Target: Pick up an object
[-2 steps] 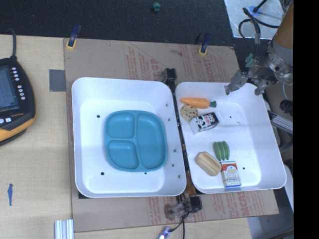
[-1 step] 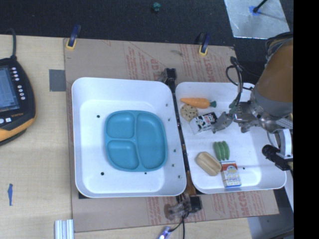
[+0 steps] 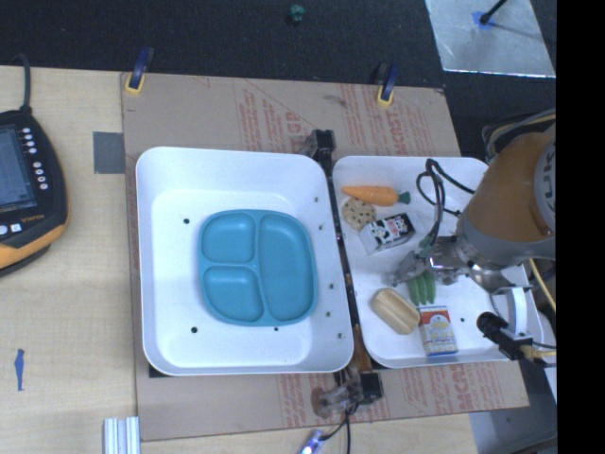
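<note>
In the right bin [image 3: 378, 343], the end effector [image 3: 414, 270], its state unclear, sits above a green object [image 3: 422, 288], probably light; grasp across its middle.

Even, fairly bright overhead lighting; a soft, slightly low-resolution picture.

The two white bins [image 3: 151, 253] are lit strongly enough that their surfaces are nearly washed out, with a mild sheen seen on the blue tray [image 3: 257, 266]. Only faint, short shadows are cast inside the bin walls. The dark floor [image 3: 236, 17] at the top is rendered almost featureless. Fine detail on the small items is blurred, and the arm [image 3: 510, 201] at the right is softly defined.
</note>
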Robot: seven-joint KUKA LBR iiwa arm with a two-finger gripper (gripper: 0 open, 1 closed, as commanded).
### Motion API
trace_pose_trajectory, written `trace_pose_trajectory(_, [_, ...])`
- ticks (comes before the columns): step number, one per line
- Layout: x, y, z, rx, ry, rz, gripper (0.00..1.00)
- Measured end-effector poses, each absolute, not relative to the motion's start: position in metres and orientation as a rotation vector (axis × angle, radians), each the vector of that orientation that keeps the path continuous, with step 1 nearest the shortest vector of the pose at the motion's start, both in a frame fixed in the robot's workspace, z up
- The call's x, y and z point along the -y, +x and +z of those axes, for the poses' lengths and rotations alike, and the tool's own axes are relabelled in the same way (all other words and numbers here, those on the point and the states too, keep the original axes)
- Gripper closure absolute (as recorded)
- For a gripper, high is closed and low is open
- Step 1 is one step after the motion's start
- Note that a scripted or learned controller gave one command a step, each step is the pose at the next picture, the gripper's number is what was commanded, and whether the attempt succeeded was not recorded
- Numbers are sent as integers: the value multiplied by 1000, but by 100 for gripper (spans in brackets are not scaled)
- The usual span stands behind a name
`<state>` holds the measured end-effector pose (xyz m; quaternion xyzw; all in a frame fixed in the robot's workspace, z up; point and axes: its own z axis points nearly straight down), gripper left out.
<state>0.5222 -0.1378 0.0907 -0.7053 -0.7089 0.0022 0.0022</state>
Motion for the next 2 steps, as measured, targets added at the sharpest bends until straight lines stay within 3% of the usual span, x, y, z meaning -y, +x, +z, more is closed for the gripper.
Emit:
trace_pose_trajectory(1, [139,523,101,2228,-2210,9,100])
trace_pose_trajectory(2, [43,558,192,2226,-2214,1,100])
